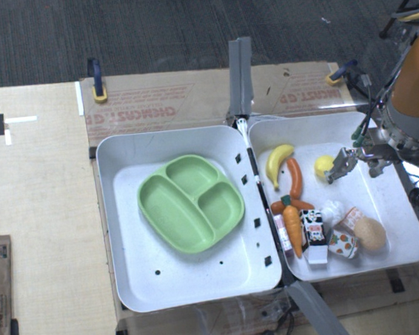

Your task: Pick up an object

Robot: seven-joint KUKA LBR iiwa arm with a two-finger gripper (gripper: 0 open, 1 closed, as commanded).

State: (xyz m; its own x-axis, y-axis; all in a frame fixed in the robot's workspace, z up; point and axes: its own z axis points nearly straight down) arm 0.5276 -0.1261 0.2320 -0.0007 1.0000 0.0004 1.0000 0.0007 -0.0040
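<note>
The right bin holds several toy foods. A yellow banana lies at its back left, with an orange-red sausage beside it. A small yellow lemon is near the middle. Toward the front are a carrot, a black-and-white milk carton, a strawberry-print box and a tan bread roll. My gripper hangs over the bin's right half, just right of the lemon. It is open, with nothing between its fingers.
The left bin carries a green divided plate. A grey divider bar rises between the bins at the back. Yellow clamps hold cardboard behind the bins. A crumpled clear wrapper lies among the foods.
</note>
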